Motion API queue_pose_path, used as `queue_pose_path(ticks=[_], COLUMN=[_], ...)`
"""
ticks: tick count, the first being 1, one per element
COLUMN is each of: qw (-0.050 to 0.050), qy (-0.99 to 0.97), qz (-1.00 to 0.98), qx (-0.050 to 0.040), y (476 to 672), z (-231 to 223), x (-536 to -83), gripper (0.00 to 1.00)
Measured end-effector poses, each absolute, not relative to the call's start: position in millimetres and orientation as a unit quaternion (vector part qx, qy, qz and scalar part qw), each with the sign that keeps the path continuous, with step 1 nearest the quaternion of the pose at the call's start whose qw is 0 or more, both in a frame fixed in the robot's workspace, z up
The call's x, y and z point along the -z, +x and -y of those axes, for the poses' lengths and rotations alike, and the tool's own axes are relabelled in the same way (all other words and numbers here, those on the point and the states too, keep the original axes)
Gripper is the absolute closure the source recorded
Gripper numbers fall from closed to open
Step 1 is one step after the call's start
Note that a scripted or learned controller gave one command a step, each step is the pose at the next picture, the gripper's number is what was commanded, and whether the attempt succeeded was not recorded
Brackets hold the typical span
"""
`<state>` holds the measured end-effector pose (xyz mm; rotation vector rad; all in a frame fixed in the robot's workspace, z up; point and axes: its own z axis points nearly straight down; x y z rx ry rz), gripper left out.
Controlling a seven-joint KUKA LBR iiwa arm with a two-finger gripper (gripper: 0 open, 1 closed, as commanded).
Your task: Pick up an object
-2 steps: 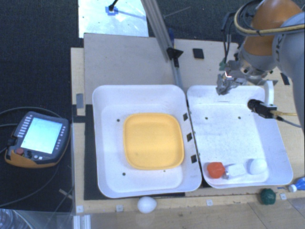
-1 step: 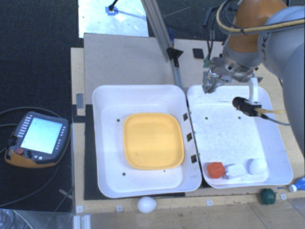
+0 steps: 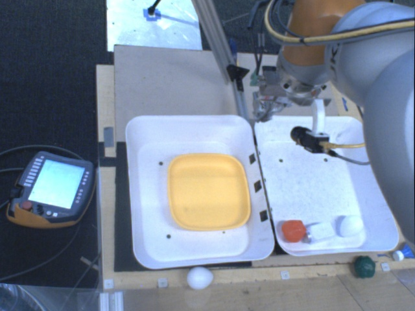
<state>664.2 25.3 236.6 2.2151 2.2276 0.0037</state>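
My gripper (image 3: pixel 264 111) hangs over the far left corner of the right bin (image 3: pixel 311 186), close to the divide between the two bins. It is small and dark here, and nothing shows in it. Along the right bin's near edge lie a red object (image 3: pixel 293 230), a small white block (image 3: pixel 319 230) and a white ball (image 3: pixel 351 226), all well away from the gripper. A square yellow plate (image 3: pixel 209 191) lies flat in the middle of the left bin (image 3: pixel 146 173).
A white egg (image 3: pixel 200 278) and a dark green ball (image 3: pixel 364 266) sit on the bench in front of the bins. A teach pendant (image 3: pixel 48 188) lies at far left. A slanted metal pole (image 3: pixel 217 37) stands behind the bins. The arm's body covers the upper right.
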Motion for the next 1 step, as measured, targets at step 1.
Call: queue_pose_path(ticks=[1], qw=[0.0], qy=[0.705], qz=[-0.709], qx=[-0.0009], y=[663.8], z=[-88.3], x=[-234.5], gripper=[1.0])
